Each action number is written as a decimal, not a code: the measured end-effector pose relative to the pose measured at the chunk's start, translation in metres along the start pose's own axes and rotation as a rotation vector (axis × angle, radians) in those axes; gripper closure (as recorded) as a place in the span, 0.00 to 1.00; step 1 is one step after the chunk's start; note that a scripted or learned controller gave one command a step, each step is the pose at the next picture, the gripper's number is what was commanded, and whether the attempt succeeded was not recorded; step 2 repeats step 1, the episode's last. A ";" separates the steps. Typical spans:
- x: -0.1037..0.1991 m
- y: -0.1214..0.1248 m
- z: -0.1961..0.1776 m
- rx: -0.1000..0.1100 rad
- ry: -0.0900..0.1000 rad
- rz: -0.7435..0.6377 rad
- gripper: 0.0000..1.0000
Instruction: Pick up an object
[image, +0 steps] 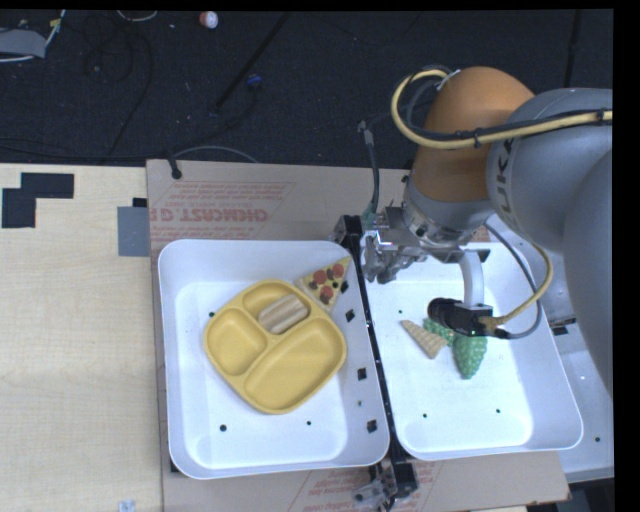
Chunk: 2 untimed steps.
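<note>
The gripper hangs over the right bin's far-left corner — grip state cannot be told. A green toy and a cone lie mid-bin, with bare floor nearer. The left bin holds a yellow tray.

Light wood-grain bench with black square markings at left. Brown printed cardboard sheet lies flat on bench. Two shallow white plastic bins sit on cardboard, side by side, touching along inner edges: left bin, right bin.
</note>
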<state>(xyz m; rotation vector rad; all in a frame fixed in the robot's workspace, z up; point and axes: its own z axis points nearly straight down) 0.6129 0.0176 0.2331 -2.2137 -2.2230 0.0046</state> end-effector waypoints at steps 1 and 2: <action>0.058 -0.007 0.008 0.000 -0.001 0.000 1.00; 0.058 -0.007 0.008 0.000 -0.001 0.000 1.00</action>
